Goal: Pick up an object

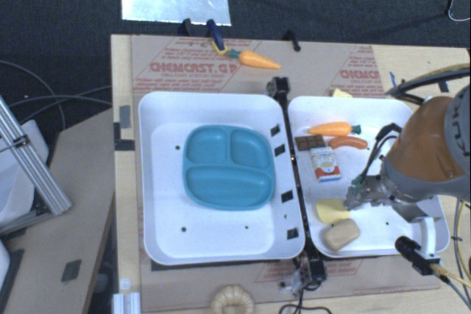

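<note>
**Grey arm low over a crowded right bin, nothing visibly held**

Grey and orange-banded, the robot arm reaches in from the right, and its two-finger gripper [360,196] hangs low over the near part of the right white bin [383,108]. From where I stand I cannot tell whether the fingers are open or closed, and I see nothing between them.

Just left of the gripper lies a pale yellow wedge-shaped block [330,211], and touching it on the near side is a tan rounded lump like a bread roll [342,234]. Further back sit a small red and white carton [324,163], a dark brown bar [310,141], an orange toy carrot [332,129] and a slim red-orange pepper-like piece [349,143], all packed close.

The left white bin [158,165] holds a blue divided plastic plate [227,166]. Another orange toy carrot [254,59] rests on the far cardboard.

The risk, as I judge it: the gripper sits beside the yellow wedge rather than plainly above it, so a closing pinch may catch only an edge and flick it away. The touching tan lump could be nudged too, or block a finger from settling.
</note>
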`<state>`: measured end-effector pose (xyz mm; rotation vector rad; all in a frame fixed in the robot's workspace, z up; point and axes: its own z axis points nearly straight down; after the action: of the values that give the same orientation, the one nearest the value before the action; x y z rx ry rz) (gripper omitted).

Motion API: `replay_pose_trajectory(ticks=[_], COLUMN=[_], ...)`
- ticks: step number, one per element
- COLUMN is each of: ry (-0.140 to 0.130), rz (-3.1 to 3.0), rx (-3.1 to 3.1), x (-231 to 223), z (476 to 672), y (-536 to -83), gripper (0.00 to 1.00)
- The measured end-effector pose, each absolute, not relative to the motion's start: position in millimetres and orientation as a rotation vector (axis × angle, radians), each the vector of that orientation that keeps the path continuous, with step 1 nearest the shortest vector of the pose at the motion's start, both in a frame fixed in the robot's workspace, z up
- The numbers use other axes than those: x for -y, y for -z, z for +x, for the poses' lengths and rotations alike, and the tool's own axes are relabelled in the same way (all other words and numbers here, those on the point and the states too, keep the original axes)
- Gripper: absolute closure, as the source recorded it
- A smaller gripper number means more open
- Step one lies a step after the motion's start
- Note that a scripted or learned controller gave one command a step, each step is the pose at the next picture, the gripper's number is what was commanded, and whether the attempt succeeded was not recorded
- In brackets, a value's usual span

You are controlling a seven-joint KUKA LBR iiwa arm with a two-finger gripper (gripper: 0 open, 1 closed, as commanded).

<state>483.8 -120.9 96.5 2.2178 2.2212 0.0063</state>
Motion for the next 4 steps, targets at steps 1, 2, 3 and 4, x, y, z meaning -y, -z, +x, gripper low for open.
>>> replay_pose_trajectory(ticks=[1,2,3,4], ry=[-0.004,-0.007,-0.004,-0.005], rz=[2.214,2.211,2.214,2.21], rx=[-2.223,-2.222,-2.224,-2.233], x=[123.8,123.3,123.3,67.7], z=[487.9,493.4,494.9,502.7], y=[-139.9,-203.7,-225.7,-222.1], gripper=[1.0,1.0,1.0,1.0])
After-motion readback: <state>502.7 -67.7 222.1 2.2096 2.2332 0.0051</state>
